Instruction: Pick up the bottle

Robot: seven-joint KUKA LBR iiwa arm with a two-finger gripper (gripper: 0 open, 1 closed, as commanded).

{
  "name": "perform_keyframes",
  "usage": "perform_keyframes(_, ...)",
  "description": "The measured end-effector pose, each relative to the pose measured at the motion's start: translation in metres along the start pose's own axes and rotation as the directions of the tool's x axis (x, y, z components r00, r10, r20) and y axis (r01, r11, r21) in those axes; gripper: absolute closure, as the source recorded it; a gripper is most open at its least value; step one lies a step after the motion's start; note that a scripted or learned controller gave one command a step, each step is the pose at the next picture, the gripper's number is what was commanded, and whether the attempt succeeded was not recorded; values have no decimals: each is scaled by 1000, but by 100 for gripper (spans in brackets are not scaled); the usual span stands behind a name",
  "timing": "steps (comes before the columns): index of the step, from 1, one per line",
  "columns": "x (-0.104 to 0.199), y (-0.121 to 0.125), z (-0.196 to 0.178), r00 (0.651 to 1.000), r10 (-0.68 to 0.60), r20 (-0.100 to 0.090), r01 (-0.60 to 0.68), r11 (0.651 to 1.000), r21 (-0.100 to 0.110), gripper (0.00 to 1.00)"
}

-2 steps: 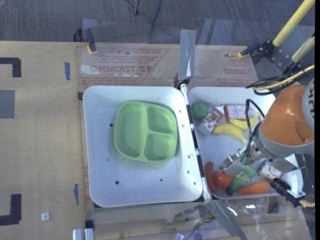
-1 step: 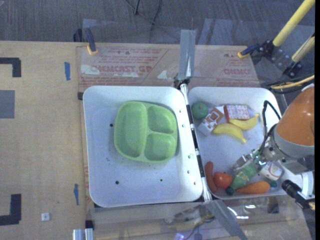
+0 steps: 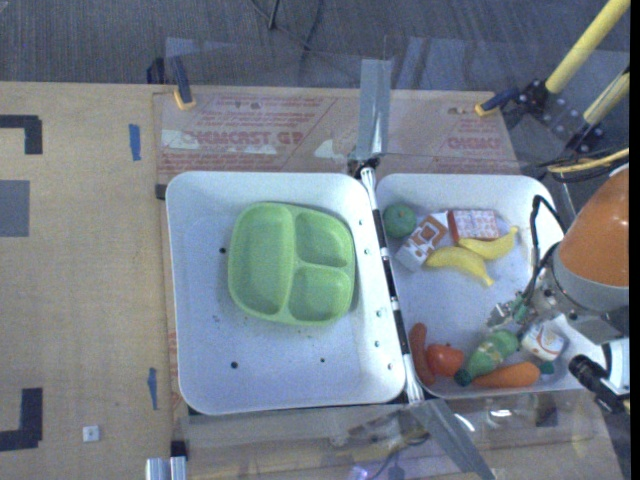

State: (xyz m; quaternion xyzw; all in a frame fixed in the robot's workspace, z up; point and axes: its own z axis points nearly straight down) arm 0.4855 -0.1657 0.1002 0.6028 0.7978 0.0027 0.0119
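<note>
The bottle (image 3: 487,354) is green and lies slantwise in the right bin (image 3: 440,190), near its front edge, with its darker end pointing to the front left. An orange carrot (image 3: 507,375) lies against its front side and a red tomato (image 3: 444,358) sits just to its left. My gripper (image 3: 512,314) hangs just behind and to the right of the bottle's upper end, close above it. The arm's grey wrist and orange band (image 3: 600,238) come in from the right and hide the bin's right side.
The right bin also holds a yellow banana (image 3: 472,255), a red and white box (image 3: 474,224), a small carton (image 3: 423,240), a green round fruit (image 3: 400,218), a red pepper (image 3: 417,340) and a white object (image 3: 546,343). A green divided plate (image 3: 292,264) lies in the left bin (image 3: 200,348).
</note>
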Motion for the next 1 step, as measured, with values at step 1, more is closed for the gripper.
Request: perform_keyframes(1,0,0,0,1000,0,0,0,1000,0,0)
